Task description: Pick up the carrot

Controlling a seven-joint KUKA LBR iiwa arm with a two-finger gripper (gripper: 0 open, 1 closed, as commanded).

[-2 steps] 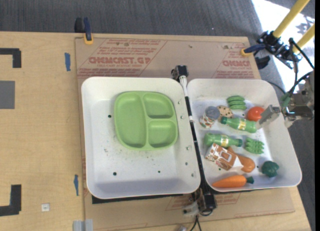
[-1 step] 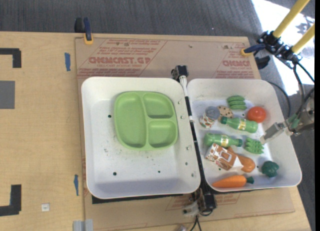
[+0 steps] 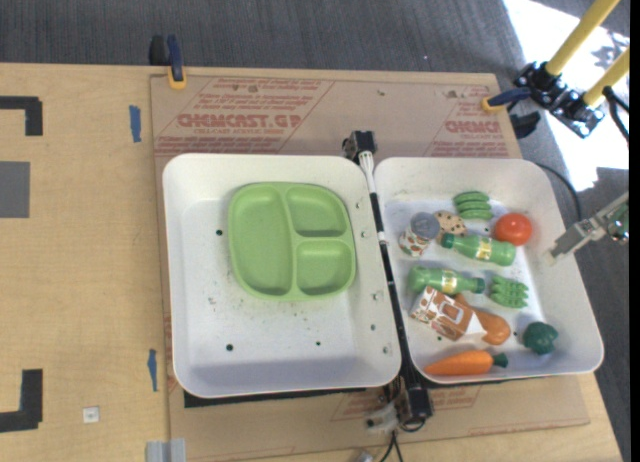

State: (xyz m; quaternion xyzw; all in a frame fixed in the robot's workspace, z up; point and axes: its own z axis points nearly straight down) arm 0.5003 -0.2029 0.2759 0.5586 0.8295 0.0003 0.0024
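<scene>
Orange carrot (image 3: 462, 363) with green stub end, lying flat along near wall of right bin (image 3: 575, 350), tip pointing left, stub to the right. Just behind it, brown-and-white carton (image 3: 443, 313) tilted, touching an orange-brown rounded piece (image 3: 493, 328) on its right. Dark green round item (image 3: 540, 337) near the bin's near-right corner, apart from the carrot. Further back, green bottle (image 3: 445, 279) lying on its side, pale green bunch (image 3: 508, 293) beside it, second green bottle (image 3: 478, 248) above, red tomato (image 3: 513, 228) at its right end. Grey disc (image 3: 424, 224), speckled cookie (image 3: 449, 222) and small wrapped piece (image 3: 414, 243) toward the bin's left side; ribbed green item (image 3: 472, 204) at the back. Left bin (image 3: 195, 280) holding a green divided plate (image 3: 291, 240). Both bins on brown board over tabletop (image 3: 70, 250). Gripper (image 3: 590, 232) at right bin's right rim, well apart from the carrot, holding nothing; fingers too small to judge, open or closed cannot tell.
</scene>
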